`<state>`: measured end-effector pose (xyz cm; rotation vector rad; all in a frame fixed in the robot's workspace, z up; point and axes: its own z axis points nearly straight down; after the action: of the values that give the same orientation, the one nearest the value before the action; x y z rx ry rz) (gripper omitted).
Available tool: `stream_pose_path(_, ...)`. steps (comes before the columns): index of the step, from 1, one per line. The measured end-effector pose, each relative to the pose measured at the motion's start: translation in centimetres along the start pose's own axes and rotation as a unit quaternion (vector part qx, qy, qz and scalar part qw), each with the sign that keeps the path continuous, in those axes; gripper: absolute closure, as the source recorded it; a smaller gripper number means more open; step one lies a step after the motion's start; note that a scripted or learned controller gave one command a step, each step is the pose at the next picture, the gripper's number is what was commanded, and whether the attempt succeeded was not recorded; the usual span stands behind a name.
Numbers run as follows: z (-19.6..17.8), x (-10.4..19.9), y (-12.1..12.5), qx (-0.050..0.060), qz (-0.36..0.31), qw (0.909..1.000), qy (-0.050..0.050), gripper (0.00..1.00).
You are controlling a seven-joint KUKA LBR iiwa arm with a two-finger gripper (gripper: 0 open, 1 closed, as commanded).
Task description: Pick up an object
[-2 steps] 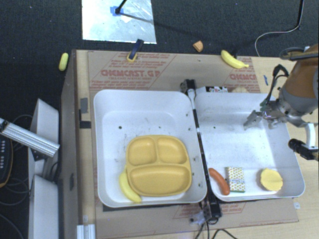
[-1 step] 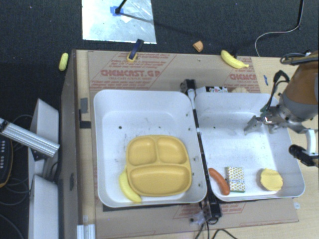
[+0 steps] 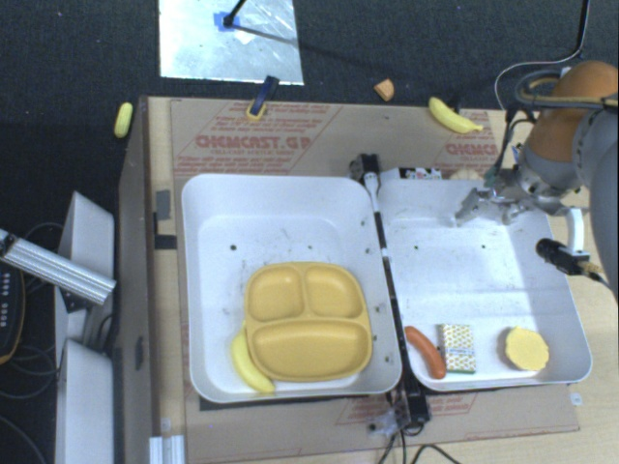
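- The bench (image 3: 290,129) bears two shallow white bins side by side, so whatever is picked from one has a place to go in the other.
- The left bin (image 3: 280,206) holds a yellow divided plate (image 3: 308,319) lying flat near its front wall, with a yellow banana (image 3: 249,363) tucked against the plate's front left corner.
- The right bin (image 3: 484,269) keeps its candidates in a row along the front wall: an orange sausage (image 3: 426,352), a small patterned box (image 3: 456,347) just beside it, and a round yellow piece (image 3: 525,349) further right. All three lie apart enough to be taken singly.
- The arm (image 3: 571,133) reaches in from the right and hangs over the back right corner of the right bin.
- The gripper (image 3: 488,204) sits well apart from that row, with nothing between its fingers; they look spread, though the angle makes this a judgement.
- Outside the bins, a second banana (image 3: 453,116) lies on the bench's back edge, likely out of play.
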<state>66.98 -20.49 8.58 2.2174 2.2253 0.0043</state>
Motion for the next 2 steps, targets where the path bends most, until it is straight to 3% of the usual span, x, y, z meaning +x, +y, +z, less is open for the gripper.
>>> stream_pose_path(1,-1.2,-0.1,0.1,-0.003,-0.002,1.0,-0.002,1.0)
stream_pose_path(2,-11.2,5.2,0.1,-0.002,-0.001,1.0,-0.001,1.0)
